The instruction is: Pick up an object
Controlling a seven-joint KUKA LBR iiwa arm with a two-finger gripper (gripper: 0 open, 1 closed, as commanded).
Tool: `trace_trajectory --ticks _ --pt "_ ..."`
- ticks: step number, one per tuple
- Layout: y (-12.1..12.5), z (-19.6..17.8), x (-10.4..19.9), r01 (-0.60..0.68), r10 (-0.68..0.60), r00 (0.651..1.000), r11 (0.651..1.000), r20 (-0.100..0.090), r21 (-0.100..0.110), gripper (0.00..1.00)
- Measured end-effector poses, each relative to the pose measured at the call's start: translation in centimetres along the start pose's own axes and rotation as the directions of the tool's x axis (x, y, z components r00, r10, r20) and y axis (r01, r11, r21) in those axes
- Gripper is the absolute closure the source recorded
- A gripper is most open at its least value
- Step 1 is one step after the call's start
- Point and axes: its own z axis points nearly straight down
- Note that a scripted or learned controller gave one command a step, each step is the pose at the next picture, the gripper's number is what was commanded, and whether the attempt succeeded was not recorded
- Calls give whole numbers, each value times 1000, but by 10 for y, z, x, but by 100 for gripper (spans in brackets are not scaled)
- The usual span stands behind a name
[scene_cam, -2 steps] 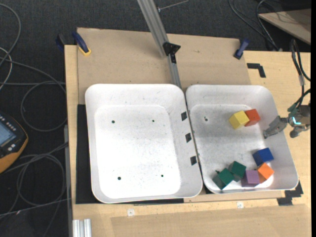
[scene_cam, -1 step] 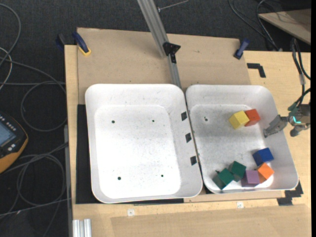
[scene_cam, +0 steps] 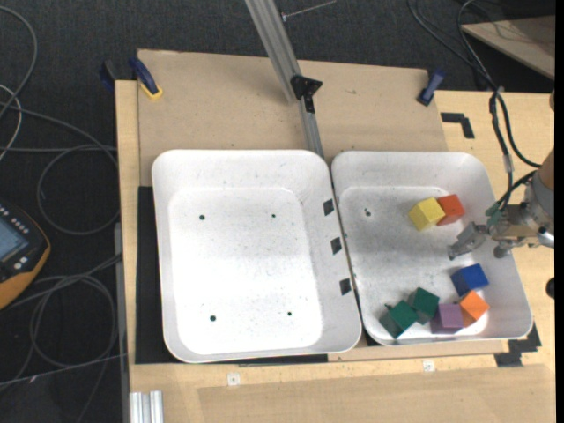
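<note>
The gripper (scene_cam: 467, 241) reaches in from the right edge and hangs over the right bin (scene_cam: 388, 170), in the bare stretch between the upper pair of blocks and the lower cluster. Its two fingers look spread a little way apart, with nothing between them; they touch none of the blocks, and whether the tips reach the bin floor cannot be told from this slant. The nearest candidates are the blue block (scene_cam: 470, 278), just below the fingertips, and the yellow block (scene_cam: 426, 212) with the red block (scene_cam: 450, 206) touching its right side, a little above and to the left. Further down, near the front wall, sit an orange block (scene_cam: 475, 305), a purple block (scene_cam: 449, 315) and two green blocks (scene_cam: 412, 308) packed close together. The blocks look like small, rigid, light cubes with smooth flat faces, unlikely to deform or break, though apt to slide or tip if nudged off-centre. The blue one probably offers the easiest hold: it stands slightly apart, so the fingers could close on two opposite flat sides. The left bin (scene_cam: 176, 183) holds no blocks.
</note>
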Motion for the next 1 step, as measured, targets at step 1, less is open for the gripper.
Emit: trace_trajectory --ticks 1 --pt "-9 57 -4 -2 2 1000 1000 1 0 0"
